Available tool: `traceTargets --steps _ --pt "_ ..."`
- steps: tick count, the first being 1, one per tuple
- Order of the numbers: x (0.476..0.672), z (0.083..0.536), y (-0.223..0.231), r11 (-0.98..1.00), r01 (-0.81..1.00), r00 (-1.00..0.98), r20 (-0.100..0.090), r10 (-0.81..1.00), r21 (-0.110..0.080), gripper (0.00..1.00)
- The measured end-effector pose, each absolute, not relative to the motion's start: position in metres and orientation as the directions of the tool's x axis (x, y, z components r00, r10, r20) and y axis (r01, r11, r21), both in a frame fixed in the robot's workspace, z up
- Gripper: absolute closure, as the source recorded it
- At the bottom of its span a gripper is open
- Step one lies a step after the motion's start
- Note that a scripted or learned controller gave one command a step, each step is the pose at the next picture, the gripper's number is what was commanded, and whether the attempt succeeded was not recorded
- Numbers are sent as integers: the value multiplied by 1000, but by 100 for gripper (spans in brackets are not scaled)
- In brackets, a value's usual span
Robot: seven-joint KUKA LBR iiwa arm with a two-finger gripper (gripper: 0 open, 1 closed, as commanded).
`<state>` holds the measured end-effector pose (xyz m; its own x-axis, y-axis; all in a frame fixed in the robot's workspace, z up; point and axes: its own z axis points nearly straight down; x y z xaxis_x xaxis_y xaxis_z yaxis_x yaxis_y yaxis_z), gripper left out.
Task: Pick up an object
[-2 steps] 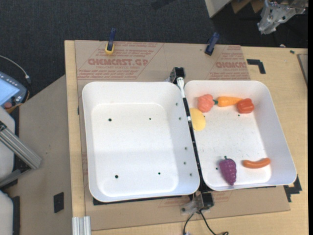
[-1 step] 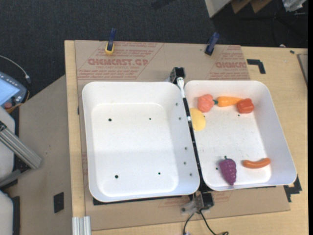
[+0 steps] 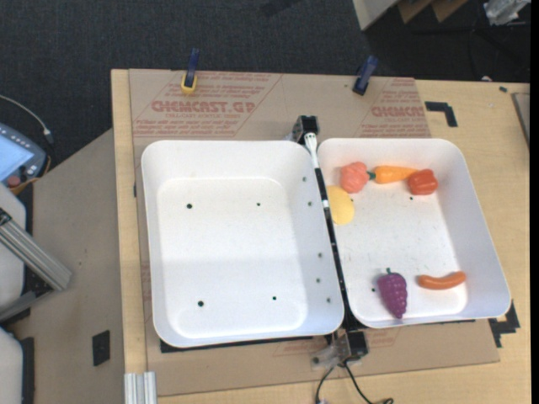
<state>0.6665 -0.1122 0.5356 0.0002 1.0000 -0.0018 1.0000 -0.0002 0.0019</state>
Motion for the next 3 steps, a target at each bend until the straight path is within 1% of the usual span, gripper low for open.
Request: traceTargets --steps 3 --pt "666 536 -90 0 1000 0 -1 1000 0 100"
